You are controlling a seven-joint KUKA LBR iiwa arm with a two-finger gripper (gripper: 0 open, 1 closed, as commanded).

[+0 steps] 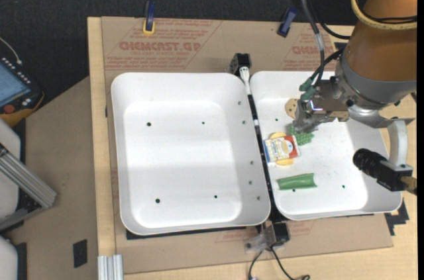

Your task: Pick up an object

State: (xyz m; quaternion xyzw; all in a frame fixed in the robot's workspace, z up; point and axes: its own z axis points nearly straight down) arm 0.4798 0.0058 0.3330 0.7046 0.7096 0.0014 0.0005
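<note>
Nearest the camera, at the front edge of the cardboard-topped surface [199, 255]: a black clamp with cable [273, 235] where the two bins meet. Just behind it, in the front part of the right white bin [371, 202]: a green flat bar-shaped object [296, 183], lying crosswise, apart from everything else. A little further back and slightly left, near the dividing rims: a small packet with white, blue, red and yellow print [280, 148], lying flat on the bin floor. Directly behind and to the right of the packet: a small green studded piece [304, 138], right under the claw [304, 123]. Claw itself low over the bin floor, tips at or on that green piece; cannot tell whether clenched or released, nor whether anything sits between the tips. Just behind the claw, partly hidden by it: a tan rounded object [292, 106]. To the right, above the bin's right side: grey wrist and orange band of the arm [387, 7], with a black cylindrical fitting [374, 166] lower down by the bin's right rim. On the left: the left white bin [179, 153], showing small dark dots on its floor. Further back, at the junction of the bins: another black clamp [240, 64]. Farthest, along the rear edge of the cardboard: two blue clips [150, 15], one left and one right, against dark carpet.
</note>
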